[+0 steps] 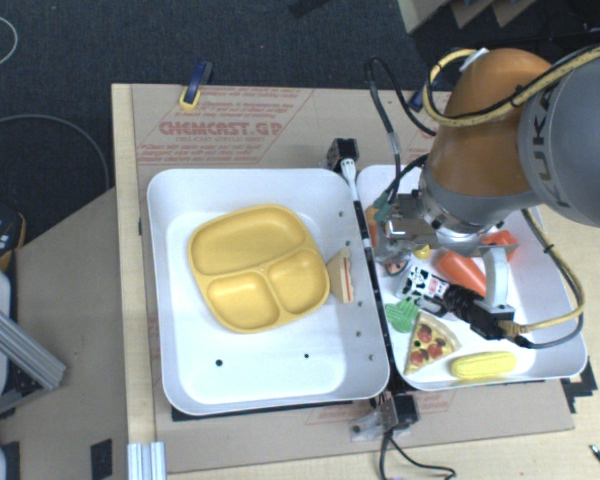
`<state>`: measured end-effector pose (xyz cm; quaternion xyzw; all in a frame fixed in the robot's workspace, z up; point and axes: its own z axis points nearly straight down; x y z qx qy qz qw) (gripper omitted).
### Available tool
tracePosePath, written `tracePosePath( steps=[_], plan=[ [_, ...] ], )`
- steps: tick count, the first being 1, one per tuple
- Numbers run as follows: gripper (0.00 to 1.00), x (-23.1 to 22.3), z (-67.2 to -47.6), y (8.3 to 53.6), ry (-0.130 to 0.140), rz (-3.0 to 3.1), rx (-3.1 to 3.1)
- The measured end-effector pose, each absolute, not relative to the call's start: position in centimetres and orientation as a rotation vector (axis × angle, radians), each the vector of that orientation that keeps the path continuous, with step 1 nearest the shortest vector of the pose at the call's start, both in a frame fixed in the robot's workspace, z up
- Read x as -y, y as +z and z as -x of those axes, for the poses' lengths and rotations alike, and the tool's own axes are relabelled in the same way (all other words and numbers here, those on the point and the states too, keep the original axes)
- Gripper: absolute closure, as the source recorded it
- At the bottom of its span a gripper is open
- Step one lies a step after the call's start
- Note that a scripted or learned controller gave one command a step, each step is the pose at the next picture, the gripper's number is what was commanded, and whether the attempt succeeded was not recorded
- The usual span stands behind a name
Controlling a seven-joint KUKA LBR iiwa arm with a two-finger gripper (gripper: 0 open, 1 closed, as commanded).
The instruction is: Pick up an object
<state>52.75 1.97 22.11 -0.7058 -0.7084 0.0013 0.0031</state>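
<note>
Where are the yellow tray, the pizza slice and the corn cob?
Yellow tray (255, 266): camera view, on the ridge between its compartments.
Pizza slice (431, 343): camera view, on its topped middle.
Corn cob (483, 365): camera view, on the middle of its length.

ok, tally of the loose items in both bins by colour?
Yellow: 2, divided plate, corn cob
Orange: 1, carrot
Green: 1, small piece
Mixed: 3, pizza slice, hot dog, black-and-white piece
Total visible: 7; the arm hides part of the right bin.
</note>
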Motion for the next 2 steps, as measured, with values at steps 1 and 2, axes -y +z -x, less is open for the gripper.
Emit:
tracePosePath(
  steps=[1,2],
  plan=[
    [1.00,-0.6,-51.1,22.7,0.003,2.221,2.217],
    [1.00,-2.1,-50.7,22.7,0.002,2.216,2.220]
  ],
)
